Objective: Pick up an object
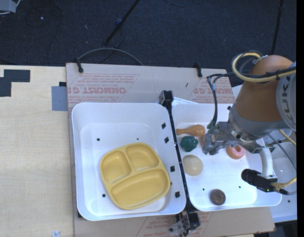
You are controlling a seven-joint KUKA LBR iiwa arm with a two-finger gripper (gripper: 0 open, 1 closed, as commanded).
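The 2 shallow white plastic bins sit side by side on the pale wooden worktop (28, 147), on a sheet of printed cardboard (117, 85) that seems to be there as a liner. The left bin (87, 132) holds a yellow plastic divided plate (135, 175) with 3 compartments, lying flat and slightly turned. The right bin (240, 199) carries the loose items, probably gathered there so the arm, coming in from that side, can reach any of them.

The pincer (213, 141) hangs low over the upper middle of the right bin, under the grey and orange wrist. Whether it is wide or narrow I cannot tell; nothing can be seen held in it.

Candidates for the pick lie around it: a tan, drumstick-shaped toy (191, 130) just to its left, a dark teal rounded lump (189, 143) below that, a cream egg-shaped ball (193, 165) further down, a pink ring-shaped piece (236, 152) just to its right, partly under the arm, and a small brown disc (217, 197) well apart near the front wall.

Judging by position, the tan toy or teal lump is the likeliest target, with no grasp made yet.
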